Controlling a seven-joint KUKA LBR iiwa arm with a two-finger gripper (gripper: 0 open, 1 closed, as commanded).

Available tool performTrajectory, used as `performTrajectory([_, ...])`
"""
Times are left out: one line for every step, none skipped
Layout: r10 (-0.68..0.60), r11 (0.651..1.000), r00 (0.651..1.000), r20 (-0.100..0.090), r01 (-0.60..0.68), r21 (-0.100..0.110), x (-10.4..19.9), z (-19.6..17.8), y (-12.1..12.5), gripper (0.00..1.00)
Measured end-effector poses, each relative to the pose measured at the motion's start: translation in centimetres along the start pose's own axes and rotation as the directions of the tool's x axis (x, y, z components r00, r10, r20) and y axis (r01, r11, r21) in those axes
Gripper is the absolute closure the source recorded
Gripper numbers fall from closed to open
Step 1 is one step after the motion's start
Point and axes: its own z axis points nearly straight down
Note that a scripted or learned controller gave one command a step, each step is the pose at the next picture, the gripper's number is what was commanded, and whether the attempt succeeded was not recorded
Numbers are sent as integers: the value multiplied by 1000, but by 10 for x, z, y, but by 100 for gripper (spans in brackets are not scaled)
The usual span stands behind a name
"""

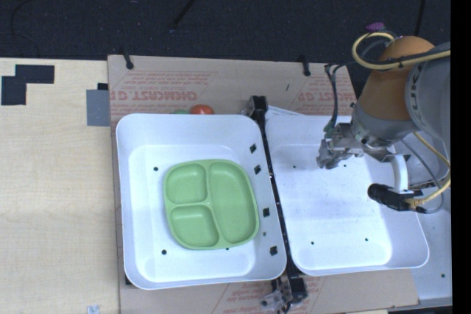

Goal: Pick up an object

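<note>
A light green plate (211, 203) with three compartments lies flat in the middle of the left white bin (140, 158). My gripper (330, 157) hangs over the back part of the right white bin (346, 246), close to its far wall, well to the right of the plate and apart from it. I see nothing in the gripper. The grey arm with its orange band (394, 88) comes in from the right.
A small red-orange thing (201, 110) and a bit of green (179, 112) lie just behind the left bin's far rim, on the cardboard (221, 84). A black divider (268, 187) runs between the two bins. Pale bench surface stretches to the left.
</note>
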Motion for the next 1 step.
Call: performTrajectory([5, 1000, 1000, 1, -5, -3, -8, -61, -3, 100])
